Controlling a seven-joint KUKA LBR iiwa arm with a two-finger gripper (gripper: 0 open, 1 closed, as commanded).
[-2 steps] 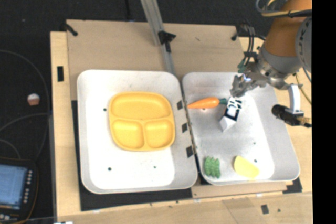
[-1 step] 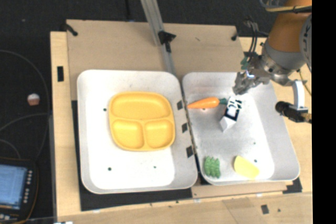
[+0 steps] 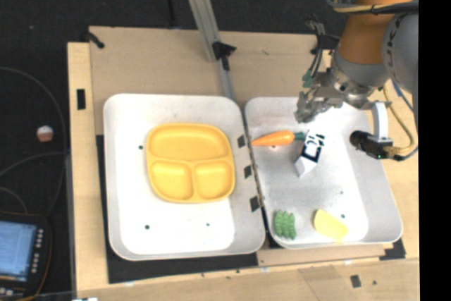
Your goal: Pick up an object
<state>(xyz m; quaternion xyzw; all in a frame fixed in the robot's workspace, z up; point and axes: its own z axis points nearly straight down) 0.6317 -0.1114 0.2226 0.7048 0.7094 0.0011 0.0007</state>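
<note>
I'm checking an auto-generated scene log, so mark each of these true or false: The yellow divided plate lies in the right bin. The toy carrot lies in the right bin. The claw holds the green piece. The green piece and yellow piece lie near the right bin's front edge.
1. The yellow three-compartment plastic plate lies in the right bin: false. It lies in the left white bin.
2. The orange toy carrot lies in the right white bin: true.
3. The claw holds the small green bumpy piece: false. That piece lies on the bin floor, far from the claw.
4. The green piece and the yellow rounded piece lie near the right bin's front edge: true.
</note>
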